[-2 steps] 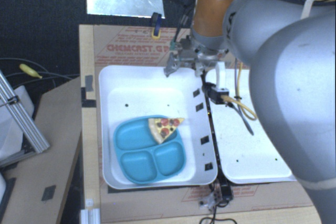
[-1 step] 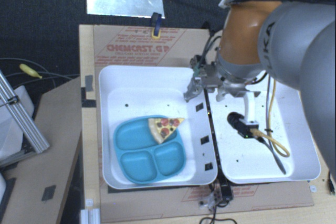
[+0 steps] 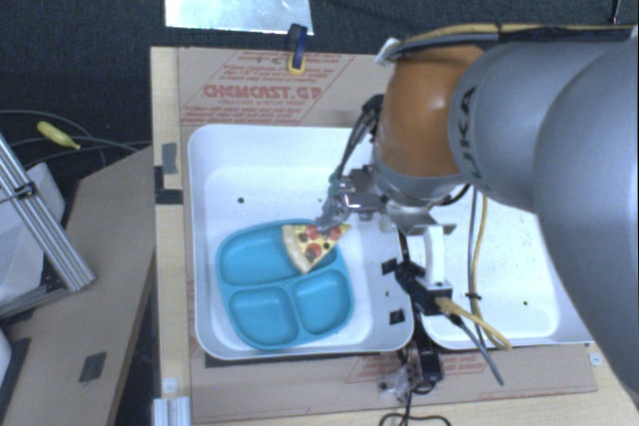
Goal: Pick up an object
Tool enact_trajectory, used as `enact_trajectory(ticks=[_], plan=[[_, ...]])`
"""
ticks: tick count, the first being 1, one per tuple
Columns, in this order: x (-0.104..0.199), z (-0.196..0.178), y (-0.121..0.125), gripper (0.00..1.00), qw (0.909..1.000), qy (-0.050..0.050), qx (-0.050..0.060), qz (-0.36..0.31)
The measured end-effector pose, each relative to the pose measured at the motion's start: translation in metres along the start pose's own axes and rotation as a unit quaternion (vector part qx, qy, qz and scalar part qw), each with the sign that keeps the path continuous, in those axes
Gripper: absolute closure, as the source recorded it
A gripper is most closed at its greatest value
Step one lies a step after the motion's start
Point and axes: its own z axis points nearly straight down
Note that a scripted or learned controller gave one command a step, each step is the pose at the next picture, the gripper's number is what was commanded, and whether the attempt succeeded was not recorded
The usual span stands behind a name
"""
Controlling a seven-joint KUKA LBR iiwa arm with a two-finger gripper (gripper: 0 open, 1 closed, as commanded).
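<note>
Looming closest is the grey arm [image 3: 559,135], its orange band bulking over the divide between the two white bins [image 3: 250,155]. Its gripper [image 3: 341,203] hangs just above the pizza slice [image 3: 312,242], which lies on the far right corner of the blue divided tray [image 3: 270,299] in the left bin. Whether it is spread or pinched, I cannot tell. Looks like the approach step; next calls for a clean close on the slice, then lift.

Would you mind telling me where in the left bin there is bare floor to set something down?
The left bin has bare white floor along its far side, between the far wall and the blue divided tray. The near half is crowded: the tray fills it, a pizza slice lies on its far right edge, and the pincer hangs there.
</note>
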Motion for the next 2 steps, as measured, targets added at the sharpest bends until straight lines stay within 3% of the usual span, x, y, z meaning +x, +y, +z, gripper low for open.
enact_trajectory(ticks=[1, 2], plan=[[-0.079, -0.0305, -0.0029, 0.0, 1.0, -0.003, -0.005, 0.007], [-0.0735, -0.0399, -0.0023, 1.0, 1.0, -0.001, -0.005, 0.002]])
